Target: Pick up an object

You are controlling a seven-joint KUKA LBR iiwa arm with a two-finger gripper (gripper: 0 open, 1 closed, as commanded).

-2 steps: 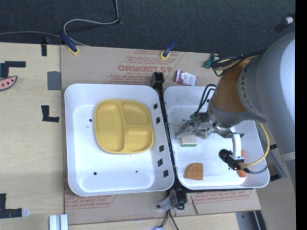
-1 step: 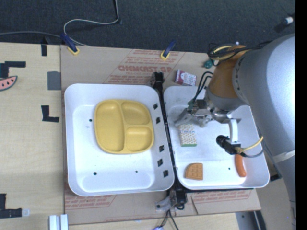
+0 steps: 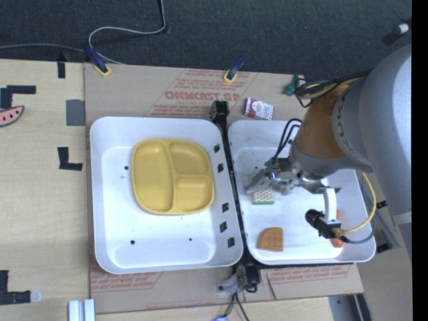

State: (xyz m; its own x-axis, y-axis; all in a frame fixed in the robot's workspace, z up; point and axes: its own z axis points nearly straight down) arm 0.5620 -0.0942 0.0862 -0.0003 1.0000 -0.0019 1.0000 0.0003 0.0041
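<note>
Gripper is low in the right bin, directly over a small white-and-green sponge that lies on the bin floor touching its tip; whether it is clenched or released I cannot tell. Brown cookie-like piece lies nearer the front wall, apart from it. Yellow divided plate rests in the left bin.
</note>
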